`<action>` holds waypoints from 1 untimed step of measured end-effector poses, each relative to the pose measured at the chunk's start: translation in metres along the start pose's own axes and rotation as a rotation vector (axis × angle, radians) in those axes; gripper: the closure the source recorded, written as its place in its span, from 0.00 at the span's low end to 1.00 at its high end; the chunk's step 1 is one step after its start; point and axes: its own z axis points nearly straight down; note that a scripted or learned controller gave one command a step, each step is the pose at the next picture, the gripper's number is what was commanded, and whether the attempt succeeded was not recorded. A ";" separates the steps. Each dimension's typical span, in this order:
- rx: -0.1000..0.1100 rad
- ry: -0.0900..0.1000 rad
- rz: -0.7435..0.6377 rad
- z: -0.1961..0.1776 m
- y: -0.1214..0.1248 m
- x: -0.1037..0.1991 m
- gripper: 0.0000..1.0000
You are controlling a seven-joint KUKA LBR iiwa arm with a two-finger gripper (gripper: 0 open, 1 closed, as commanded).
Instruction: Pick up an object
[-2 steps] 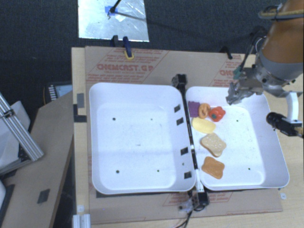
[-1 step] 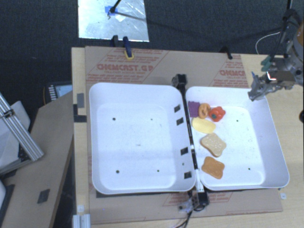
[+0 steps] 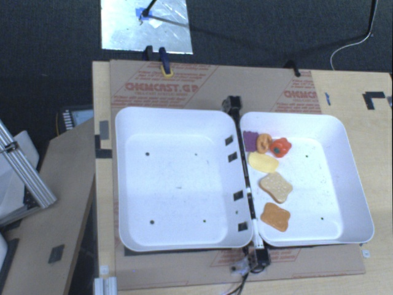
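Observation:
Several toy food pieces lie along the left side of the right bin (image 3: 344, 165). A purple piece (image 3: 250, 140) sits at the top by the divider, with an orange pretzel-like piece (image 3: 264, 142) and a red piece (image 3: 280, 147) beside it. Below them lies a pale yellow piece (image 3: 263, 162), then a tan bread slice (image 3: 276, 187), then an orange-brown toast piece (image 3: 275, 216) nearest the front.
The left bin (image 3: 132, 165) stands next to the right one, joined by black clips (image 3: 239, 195) along the divider. Both rest on a cardboard sheet (image 3: 202, 82). A shiny metal plate (image 3: 146, 16) lies on the dark floor at the back. A metal frame (image 3: 24, 171) stands at left.

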 end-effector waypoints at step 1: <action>0.020 0.007 -0.011 0.115 -0.016 0.056 1.00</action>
